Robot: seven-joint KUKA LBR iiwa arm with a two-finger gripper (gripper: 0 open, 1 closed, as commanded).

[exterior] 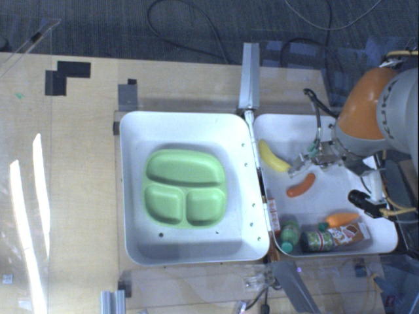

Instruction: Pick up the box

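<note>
The box (346, 234), brown with a printed label, lies flat along the front wall of the right bin (288, 128). An orange carrot (342, 219) rests against its far side. My gripper (304, 163) is further back in the same bin, low over the floor between a yellow banana (273, 157) and a red sausage (301, 185). It is well apart from the box, with nothing visibly held. The grey arm with its orange band (366, 106) reaches in from the right.
A dark green can (318, 240) and a green-capped bottle (289, 235) lie just left of the box. A thin red and white item (272, 216) sits at the bin's left wall. The left bin (131, 195) holds a green compartment tray (185, 187).
</note>
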